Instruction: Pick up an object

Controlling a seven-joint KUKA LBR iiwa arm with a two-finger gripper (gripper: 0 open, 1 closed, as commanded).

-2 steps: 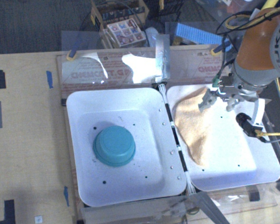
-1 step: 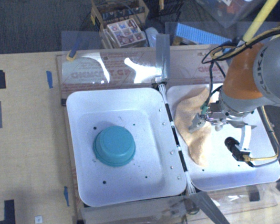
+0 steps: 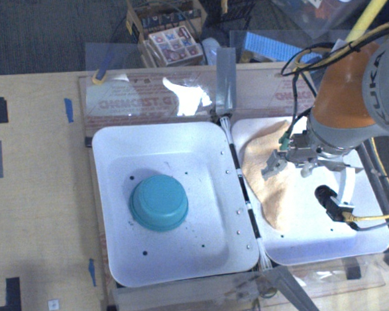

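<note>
Teal bowl (image 3: pixel 159 201) left bin (image 3: pixel 114 150), claw (image 3: pixel 289 163) over cloth (image 3: pixel 266 180)

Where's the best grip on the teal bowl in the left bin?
The teal bowl seems to sit upside down, flat base up, so no rim is exposed. Come straight down and pinch across the round wall from opposite sides. It sits apart from the left bin walls, leaving finger room all round.
</note>
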